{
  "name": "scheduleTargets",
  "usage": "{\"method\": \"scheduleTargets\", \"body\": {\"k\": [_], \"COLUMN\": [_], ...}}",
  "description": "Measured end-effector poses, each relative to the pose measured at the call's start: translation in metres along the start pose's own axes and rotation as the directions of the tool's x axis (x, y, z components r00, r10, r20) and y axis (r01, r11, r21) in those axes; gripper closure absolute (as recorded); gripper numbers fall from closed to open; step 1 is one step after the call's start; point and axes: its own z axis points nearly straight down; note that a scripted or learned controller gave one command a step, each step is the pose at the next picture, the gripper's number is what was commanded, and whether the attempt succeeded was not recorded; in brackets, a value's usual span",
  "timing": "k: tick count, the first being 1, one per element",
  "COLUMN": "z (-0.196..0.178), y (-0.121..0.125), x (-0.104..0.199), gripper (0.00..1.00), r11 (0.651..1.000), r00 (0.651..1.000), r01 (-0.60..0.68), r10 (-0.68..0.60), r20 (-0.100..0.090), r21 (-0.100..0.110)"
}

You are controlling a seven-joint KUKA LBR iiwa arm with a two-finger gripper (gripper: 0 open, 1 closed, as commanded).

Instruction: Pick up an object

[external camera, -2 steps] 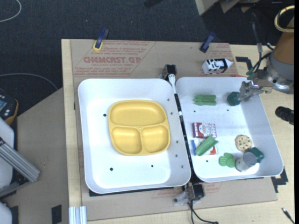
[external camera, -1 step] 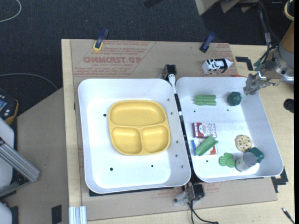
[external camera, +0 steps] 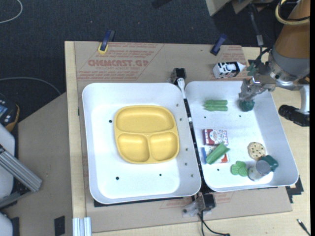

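Observation:
My gripper [external camera: 247,96] hangs over the far right corner of the right bin [external camera: 280,132]. A small dark green object [external camera: 246,104] sits right at its tip, touching or just below it; I cannot tell whether it is gripped. Further into the same bin lie a light green ridged piece [external camera: 215,105], a red and white packet [external camera: 215,136], a green stick-shaped piece [external camera: 217,153], a round cookie [external camera: 256,150], a small green lump [external camera: 239,169] and a grey and teal can [external camera: 263,166].
The left bin [external camera: 98,146] holds a yellow divided plate [external camera: 146,133]. A black and white object [external camera: 228,69] lies on the board behind the right bin. Clamps and a black bracket [external camera: 179,75] sit at the bins' far edges.

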Motion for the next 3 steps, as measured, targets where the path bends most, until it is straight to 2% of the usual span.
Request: {"method": "scheduleTargets", "body": {"k": [1, 2, 3], "z": [0.003, -0.011, 0.003], "y": [0.012, 0.018, 0.024], "x": [0.045, 0.098, 0.152], "gripper": [1.0, 1.0, 1.0], "r11": [1.0, 1.0, 1.0], "r00": [1.0, 1.0, 1.0], "r01": [0.0, 0.002, 0.001], "r10": [0.0, -0.002, -0.001], "r20": [0.001, 0.001, 0.0], "r21": [-0.002, -0.007, -0.001]}}
